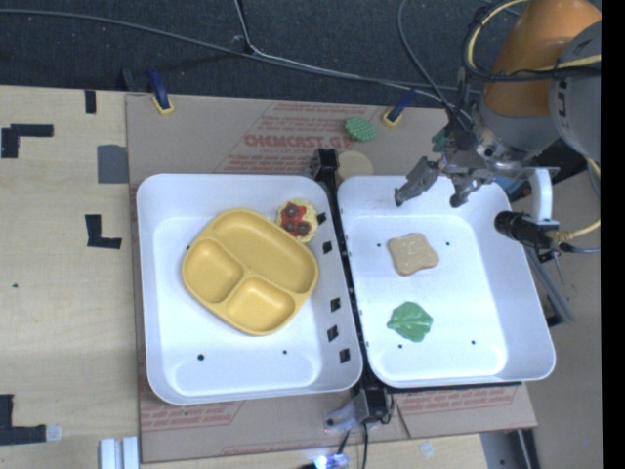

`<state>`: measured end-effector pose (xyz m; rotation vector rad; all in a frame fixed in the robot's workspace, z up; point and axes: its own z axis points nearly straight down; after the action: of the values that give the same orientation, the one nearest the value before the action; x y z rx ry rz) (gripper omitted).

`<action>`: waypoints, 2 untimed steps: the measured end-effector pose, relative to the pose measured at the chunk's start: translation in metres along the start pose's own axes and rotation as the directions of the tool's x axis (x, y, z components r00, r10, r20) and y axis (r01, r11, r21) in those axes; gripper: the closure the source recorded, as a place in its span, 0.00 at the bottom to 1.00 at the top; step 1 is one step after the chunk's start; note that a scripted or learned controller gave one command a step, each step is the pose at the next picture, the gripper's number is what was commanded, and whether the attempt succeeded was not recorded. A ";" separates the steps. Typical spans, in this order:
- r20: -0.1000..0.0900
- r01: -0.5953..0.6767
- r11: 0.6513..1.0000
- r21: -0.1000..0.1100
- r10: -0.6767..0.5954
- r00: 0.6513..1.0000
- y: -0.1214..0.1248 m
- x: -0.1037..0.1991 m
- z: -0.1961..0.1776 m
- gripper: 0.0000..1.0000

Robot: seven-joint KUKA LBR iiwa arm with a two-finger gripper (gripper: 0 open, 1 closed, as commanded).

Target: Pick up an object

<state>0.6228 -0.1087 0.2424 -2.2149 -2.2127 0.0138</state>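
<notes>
Right white bin [488,355]: gripper [431,191] at far rim, fingers spread, holding nothing. Tan toast piece [412,253] lies just nearward; green leaf [409,320] farther.

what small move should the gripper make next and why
Probably move toward the near side of the bin and down onto the tan piece. The gripper hangs open above the right bin's far edge with nothing between its fingers, and that piece lies closest.

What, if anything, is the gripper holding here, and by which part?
Nothing is held. The gripper hangs open over the far edge of the right bin, with bare space between its fingers.
</notes>
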 end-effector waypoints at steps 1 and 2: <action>0.002 0.003 1.000 -0.013 -0.003 1.000 0.002 0.000 -0.007 0.00; 0.002 0.002 1.000 -0.007 -0.002 1.000 0.005 -0.002 0.057 0.00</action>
<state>0.6265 -0.1105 0.1855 -2.2166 -2.2196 0.0084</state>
